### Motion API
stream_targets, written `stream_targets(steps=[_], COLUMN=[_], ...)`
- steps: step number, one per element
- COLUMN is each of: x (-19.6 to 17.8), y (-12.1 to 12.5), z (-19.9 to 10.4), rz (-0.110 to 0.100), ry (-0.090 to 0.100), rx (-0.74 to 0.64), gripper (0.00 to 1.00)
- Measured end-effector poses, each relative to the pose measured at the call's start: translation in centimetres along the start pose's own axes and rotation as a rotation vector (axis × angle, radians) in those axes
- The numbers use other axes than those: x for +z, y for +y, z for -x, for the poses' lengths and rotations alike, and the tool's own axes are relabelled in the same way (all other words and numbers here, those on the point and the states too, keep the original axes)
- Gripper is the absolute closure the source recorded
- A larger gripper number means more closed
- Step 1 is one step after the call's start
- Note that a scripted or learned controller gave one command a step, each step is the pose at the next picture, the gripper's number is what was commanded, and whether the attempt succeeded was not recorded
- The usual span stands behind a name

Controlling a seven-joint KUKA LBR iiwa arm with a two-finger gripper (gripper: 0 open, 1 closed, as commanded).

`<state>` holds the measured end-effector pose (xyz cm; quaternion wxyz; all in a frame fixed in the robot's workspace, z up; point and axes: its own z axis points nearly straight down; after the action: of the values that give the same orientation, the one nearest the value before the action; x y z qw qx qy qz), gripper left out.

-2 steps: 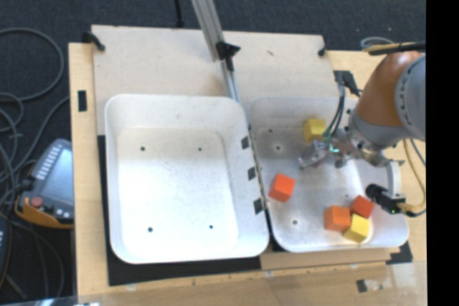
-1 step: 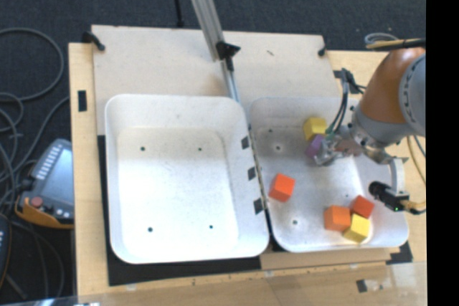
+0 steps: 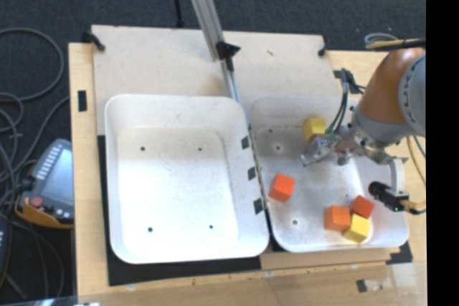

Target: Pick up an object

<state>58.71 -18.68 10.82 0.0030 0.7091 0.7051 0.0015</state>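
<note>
The right bin (image 3: pixel 283 115) holds several small blocks. A yellow block (image 3: pixel 314 128) lies near its back, and an orange block (image 3: pixel 282 187) sits near its left wall. At the front right an orange block (image 3: pixel 337 218), a red-orange block (image 3: pixel 362 207) and a yellow block (image 3: pixel 358 227) cluster together. My gripper (image 3: pixel 320 150) reaches in from the right and hangs low, just below and right of the back yellow block. No block shows between its fingers.
The left bin (image 3: pixel 172 175) stands beside the right one. A metal pole (image 3: pixel 204 11) rises from the back of the bench between the bins. Cables and a handheld pendant (image 3: pixel 50 183) lie on the floor at left.
</note>
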Motion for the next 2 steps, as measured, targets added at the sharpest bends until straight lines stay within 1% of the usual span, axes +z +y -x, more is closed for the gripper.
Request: stream_targets(steps=[1,2], x=[1.1,-0.1], y=[3.9,3.8], z=[-1.2,-0.9], rz=[-0.002,-0.002], ry=[0.001,-0.003], rx=[-0.01,-0.013], gripper=[0.0,1.0])
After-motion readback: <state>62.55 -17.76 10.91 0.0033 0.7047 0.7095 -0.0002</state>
